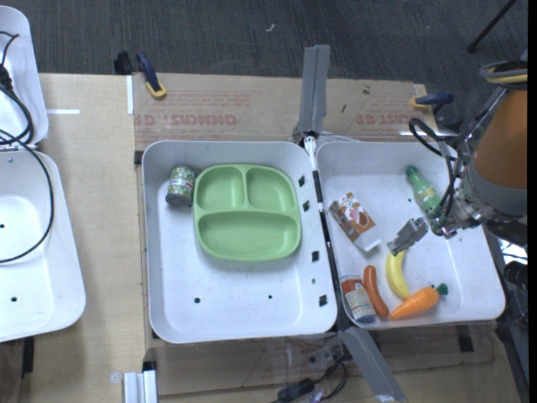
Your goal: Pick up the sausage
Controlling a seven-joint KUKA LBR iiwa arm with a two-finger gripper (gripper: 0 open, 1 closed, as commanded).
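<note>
One sausage (375, 291) lies at six o'clock in the right bin (478, 309), between can (357, 299) and banana (396, 274). Likely light, stiff, slick; pinch mid-length. Gripper (408, 236) hovers at one o'clock; jaw state unclear.

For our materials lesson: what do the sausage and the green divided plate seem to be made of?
Sausage: probably moulded plastic, a toy; smooth, evenly orange-red skin with a slight sheen. Green divided plate: likely matte plastic; one flat pale green colour, rounded moulded rims between three compartments.
</note>
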